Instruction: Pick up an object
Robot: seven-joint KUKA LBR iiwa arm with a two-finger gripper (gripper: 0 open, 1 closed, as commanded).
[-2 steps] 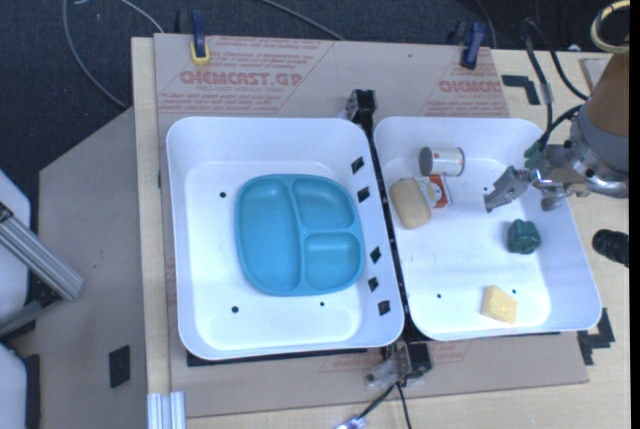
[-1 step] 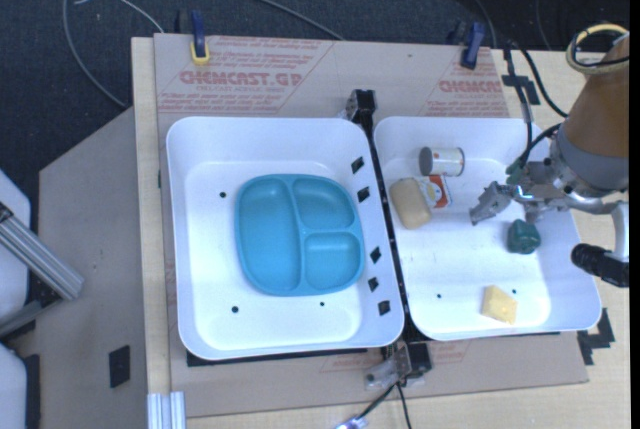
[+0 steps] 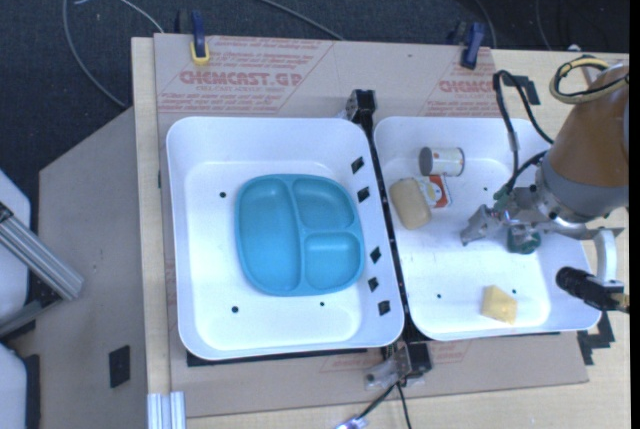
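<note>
Camera view, looking down at a slant on two white bins set side by side on a board.

Left bin: holds a blue sectioned plate, three compartments, lying flat near the bin's middle. Nothing on it.

Right bin: three loose things.
- Small can, lying on its side toward 12 o'clock of the bin, silver end facing left.
- Tan bread-like lump, toward 9 o'clock, close to the bin's left wall. A small orange-and-white item lies touching its right side, just below the can; too small to name.
- Yellow chunk, toward 5 o'clock, near the bin's lower rim, well apart from the others.

Arm enters from 3 o'clock, orange band showing above the grey wrist. Gripper sits low over the right bin's right half, around 3 o'clock of the bin's centre. One grey finger angles out to the left, pointing toward the tan lump but apart from it. The second finger is not clearly separable from the grey-green body behind, so how far the hand is spread cannot be told. Nothing visible between the fingers; no object seen touching the hand. Bare white floor under the tip.

Yellow chunk lies at 5 o'clock from the gripper, apart. Can and tan lump at 10 to 11 o'clock from it, apart.

Blue clamps at the board's top edge.
</note>
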